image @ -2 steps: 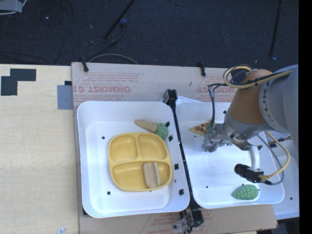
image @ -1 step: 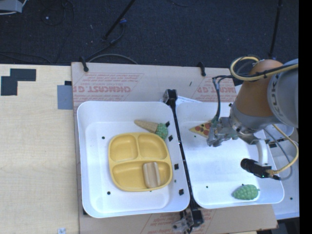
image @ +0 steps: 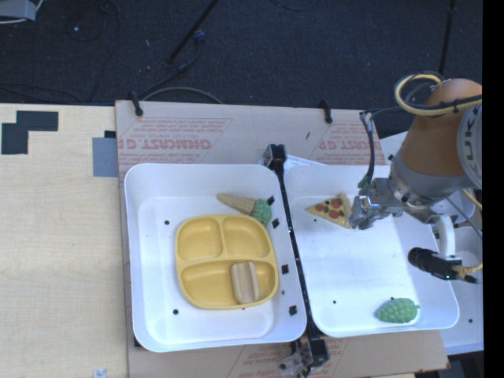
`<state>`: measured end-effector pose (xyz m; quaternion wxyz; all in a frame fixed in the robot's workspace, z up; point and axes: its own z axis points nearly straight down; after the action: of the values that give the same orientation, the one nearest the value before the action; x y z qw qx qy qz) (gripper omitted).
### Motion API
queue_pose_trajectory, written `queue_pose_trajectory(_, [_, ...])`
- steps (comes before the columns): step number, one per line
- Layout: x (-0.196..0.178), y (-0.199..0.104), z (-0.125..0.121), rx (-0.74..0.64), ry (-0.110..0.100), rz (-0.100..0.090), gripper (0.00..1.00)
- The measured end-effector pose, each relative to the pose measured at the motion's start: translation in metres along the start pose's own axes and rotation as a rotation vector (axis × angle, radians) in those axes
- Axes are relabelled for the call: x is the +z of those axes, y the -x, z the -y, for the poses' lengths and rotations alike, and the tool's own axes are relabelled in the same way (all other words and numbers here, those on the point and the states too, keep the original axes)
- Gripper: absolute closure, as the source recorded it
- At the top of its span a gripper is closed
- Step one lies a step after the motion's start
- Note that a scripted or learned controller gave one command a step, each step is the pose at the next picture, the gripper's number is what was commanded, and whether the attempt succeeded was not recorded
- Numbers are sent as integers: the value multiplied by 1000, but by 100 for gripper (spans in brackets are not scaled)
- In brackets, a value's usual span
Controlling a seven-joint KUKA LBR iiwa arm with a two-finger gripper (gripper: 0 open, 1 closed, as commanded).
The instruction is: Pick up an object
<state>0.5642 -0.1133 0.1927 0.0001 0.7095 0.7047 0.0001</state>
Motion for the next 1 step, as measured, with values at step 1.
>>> queue_pose_trajectory(1, [-42, 1, -1, -8, 1, 0, 100])
